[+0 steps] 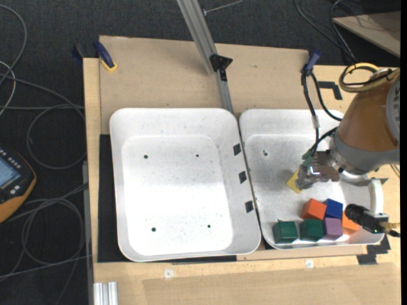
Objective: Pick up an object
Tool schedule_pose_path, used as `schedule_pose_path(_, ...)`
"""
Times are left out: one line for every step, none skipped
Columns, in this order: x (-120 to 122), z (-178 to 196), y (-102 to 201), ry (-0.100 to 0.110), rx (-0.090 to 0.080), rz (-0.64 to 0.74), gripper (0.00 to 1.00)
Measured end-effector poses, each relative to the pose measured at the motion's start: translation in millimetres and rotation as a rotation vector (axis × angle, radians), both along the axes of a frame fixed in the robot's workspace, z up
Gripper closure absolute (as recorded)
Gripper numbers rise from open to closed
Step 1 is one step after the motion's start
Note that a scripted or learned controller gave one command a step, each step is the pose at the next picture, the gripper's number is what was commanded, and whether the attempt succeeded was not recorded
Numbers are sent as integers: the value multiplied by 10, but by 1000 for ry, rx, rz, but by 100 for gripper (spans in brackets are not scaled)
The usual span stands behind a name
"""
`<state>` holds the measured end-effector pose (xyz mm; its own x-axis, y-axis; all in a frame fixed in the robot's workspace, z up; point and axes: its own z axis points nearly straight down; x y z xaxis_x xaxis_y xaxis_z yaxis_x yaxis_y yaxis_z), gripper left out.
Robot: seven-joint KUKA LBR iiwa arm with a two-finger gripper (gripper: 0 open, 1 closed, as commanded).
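While the tool hangs low over a yellow block in the right bin, I cannot tell its state. Other blocks, orange, blue, purple and green, huddle at five o'clock, probably crowded against the bin's rim.

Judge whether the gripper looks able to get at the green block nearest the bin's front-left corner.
Probably yes: the green block lies uncovered in the right bin, and the gripper hangs just above and behind it.
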<state>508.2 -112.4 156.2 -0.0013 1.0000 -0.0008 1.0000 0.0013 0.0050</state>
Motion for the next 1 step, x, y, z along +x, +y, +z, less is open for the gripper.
schedule_pose_path(-37,514,87,-2,0,1,100)
